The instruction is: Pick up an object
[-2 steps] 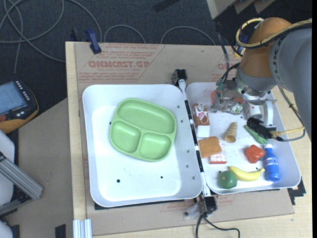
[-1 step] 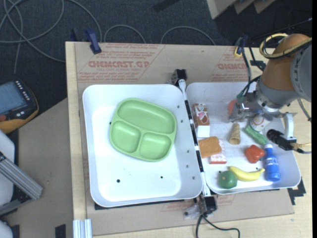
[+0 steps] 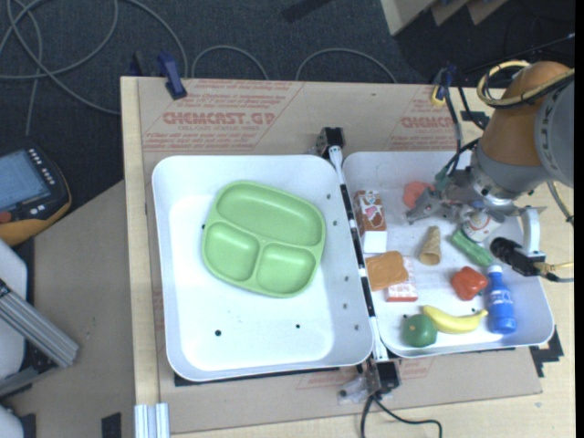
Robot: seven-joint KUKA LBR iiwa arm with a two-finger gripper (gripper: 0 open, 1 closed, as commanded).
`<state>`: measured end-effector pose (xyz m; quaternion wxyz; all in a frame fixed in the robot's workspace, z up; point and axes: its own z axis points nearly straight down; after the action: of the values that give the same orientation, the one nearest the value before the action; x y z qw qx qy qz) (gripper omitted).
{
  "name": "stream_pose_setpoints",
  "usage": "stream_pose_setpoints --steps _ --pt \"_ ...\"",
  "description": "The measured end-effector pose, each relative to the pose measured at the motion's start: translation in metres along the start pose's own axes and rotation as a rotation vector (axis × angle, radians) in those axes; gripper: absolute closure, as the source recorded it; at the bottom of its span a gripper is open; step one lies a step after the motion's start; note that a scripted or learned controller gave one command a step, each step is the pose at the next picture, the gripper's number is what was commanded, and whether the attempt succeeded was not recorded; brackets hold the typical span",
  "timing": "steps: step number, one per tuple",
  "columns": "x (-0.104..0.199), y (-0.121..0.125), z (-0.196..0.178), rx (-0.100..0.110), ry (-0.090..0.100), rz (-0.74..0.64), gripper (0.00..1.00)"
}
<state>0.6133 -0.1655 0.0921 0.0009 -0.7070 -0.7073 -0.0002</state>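
My gripper (image 3: pixel 431 203) hangs low over the back of the right bin (image 3: pixel 538 331), under the orange band (image 3: pixel 522 108) of the arm. It sits just right of a small red piece (image 3: pixel 415 192) and above a tan cone (image 3: pixel 430 244). Nothing can be seen held in it. Around it lie a small brown carton (image 3: pixel 370 210), a slice of toast (image 3: pixel 387 268), a red-and-white packet (image 3: pixel 401 292), a green cylinder (image 3: pixel 473 248), a red pepper (image 3: pixel 468 282), a blue bottle (image 3: pixel 499 305), a banana (image 3: pixel 453 319) and a green apple (image 3: pixel 419 329).
The left bin (image 3: pixel 182 308) holds a green three-part plate (image 3: pixel 263 238). A black rail (image 3: pixel 356 245) marks where the two bins meet. A white card (image 3: pixel 375 242) lies near the carton. Cables trail on the dark floor behind the bench.
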Motion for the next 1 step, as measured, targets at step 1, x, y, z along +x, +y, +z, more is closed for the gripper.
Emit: stream_pose_setpoints --steps 1 --pt "0.0127 -0.0528 0.0079 0.0 -0.001 0.001 0.0"
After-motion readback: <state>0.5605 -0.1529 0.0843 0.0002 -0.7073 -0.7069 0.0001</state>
